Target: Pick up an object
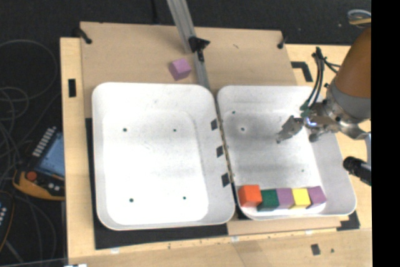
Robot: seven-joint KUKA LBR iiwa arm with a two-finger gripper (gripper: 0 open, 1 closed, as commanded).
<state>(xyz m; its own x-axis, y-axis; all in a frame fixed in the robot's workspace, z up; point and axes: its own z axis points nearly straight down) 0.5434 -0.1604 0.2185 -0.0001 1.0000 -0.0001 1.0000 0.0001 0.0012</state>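
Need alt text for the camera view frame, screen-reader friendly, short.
Overhead slanted view: a grey and orange robot arm's gripper hovers over the right white bin, apart from a row of five blocks along its near edge: orange, green, purple, yellow, purple. Another purple block lies on the bench behind the left bin.

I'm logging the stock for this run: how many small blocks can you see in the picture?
6. Five sit in a row along the near edge of the right bin: orange, green, purple, yellow, purple. One more purple block lies on the board behind the left bin.
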